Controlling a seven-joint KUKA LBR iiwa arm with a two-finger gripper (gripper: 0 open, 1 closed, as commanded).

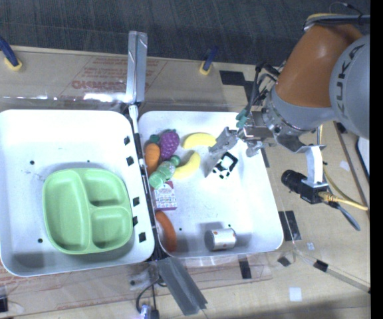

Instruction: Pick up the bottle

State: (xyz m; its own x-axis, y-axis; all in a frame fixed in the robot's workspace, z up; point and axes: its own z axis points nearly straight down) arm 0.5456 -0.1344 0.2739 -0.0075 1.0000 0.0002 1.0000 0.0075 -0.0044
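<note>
Two shallow white bins are set side by side on the bench. The left bin (8, 178) is occupied by a green divided tray (88, 209), lying in its lower middle.

The right bin (261, 205) holds the following, clustered along its left wall: a purple bunch of grapes (169, 141); an orange carrot (152, 155) just left of the grapes; two yellow bananas, one at the upper centre (199, 139) and one below it (188, 167); the green bottle (163, 172), lying tilted between the carrot and the lower banana, touching the latter; a small pink carton (165, 196) directly beneath the bottle; an orange rounded item (165, 231) at the lower left corner. A silver can (221, 238) is laid on its side near the bottom wall.

The gripper (219, 158) is positioned over the upper centre of the right bin, right of the bananas and apart from the bottle. Whether it is spread or closed cannot be told. Nothing is seen held.

The grey-and-orange arm (318, 65) is seen at the upper right of the frame.
</note>
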